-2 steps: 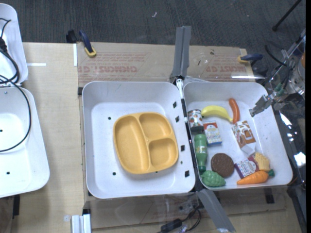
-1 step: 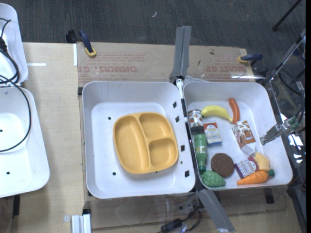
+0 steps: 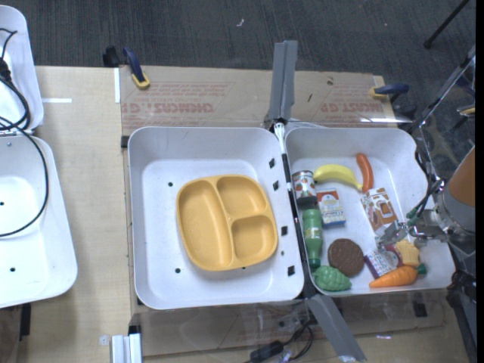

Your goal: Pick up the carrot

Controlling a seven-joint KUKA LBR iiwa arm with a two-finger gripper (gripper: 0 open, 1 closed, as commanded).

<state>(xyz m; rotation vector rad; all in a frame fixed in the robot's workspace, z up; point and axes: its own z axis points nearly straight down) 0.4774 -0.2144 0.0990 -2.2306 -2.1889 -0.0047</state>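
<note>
Several items crowd the near right corner of the right bin [image 3: 296,146], where the carrot [image 3: 393,277] lies flat against the near wall, leafy end toward the right wall. A purple packet [image 3: 380,262] touches it on the far side, and a yellow block [image 3: 407,252] sits just beyond. The gripper [image 3: 393,235] hovers above this cluster; whether its fingers are spread or closed cannot be told. Risk: a descent here may strike the packet or wall instead. A brown cookie [image 3: 345,255] and green bottle [image 3: 311,237] lie farther left.
</note>
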